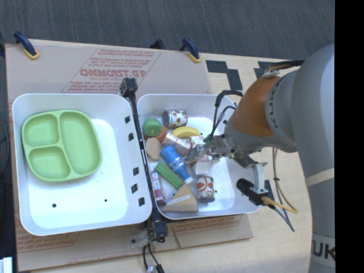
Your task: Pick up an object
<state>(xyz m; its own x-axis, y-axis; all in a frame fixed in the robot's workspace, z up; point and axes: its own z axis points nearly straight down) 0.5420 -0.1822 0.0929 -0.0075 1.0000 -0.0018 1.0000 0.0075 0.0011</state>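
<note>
The right bin (242, 205) holds a jumble of toy food. My gripper (198, 148) is low over the middle of that pile, beside a yellow banana (186, 132) and a blue bottle (172, 158). Just below it lies a white box (203, 167). A red and white can (174, 118) and a green ball (152, 126) sit at the bin's far side. Another can (205, 188), a green block (169, 174) and a tan wedge (182, 201) lie at the near side. The wrist hides what is directly under the gripper.
The left bin (68, 215) carries a green divided plate (61, 145) in its far left part. A black clamp bar (138, 152) runs between the bins. The grey arm with its orange band (253, 110) covers the right bin's right edge, with cables (267, 201) trailing below.
</note>
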